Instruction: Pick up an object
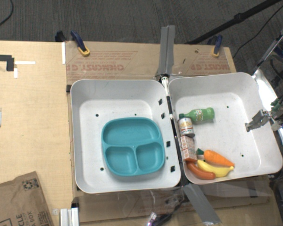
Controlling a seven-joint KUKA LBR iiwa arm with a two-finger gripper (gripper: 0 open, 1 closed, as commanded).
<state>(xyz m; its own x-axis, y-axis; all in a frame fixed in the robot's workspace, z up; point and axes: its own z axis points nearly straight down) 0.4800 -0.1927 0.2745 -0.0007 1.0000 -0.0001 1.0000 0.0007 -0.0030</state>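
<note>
Two shallow white plastic bins sit side by side on the bench. In the left bin (85, 140) lies a teal plastic plate (133, 146) with three compartments, filling most of the floor and lying a little toward the near edge.

Over to the right bin (236, 86), where everything crowds the near-left corner. A green plastic bottle (198, 115) lies on its side, near the bin's left wall and about halfway up it. Just below it, a small metal can (186, 126) with a red and white label rests against the left wall, and a long red-labelled packet (187, 147) runs on from the can toward the near edge. At the near-left corner sits a huddle of toy food: an orange plastic carrot (219, 158), a yellow plastic banana (214, 167) touching it below, and a red-brown plastic sausage (201, 172) tucked against the banana's near side.

And the gripper (259, 120) hangs at the right bin's right edge, well apart from all those objects. Nothing sits between its tips, and whether the claw is spread or clenched, I cannot tell.
</note>
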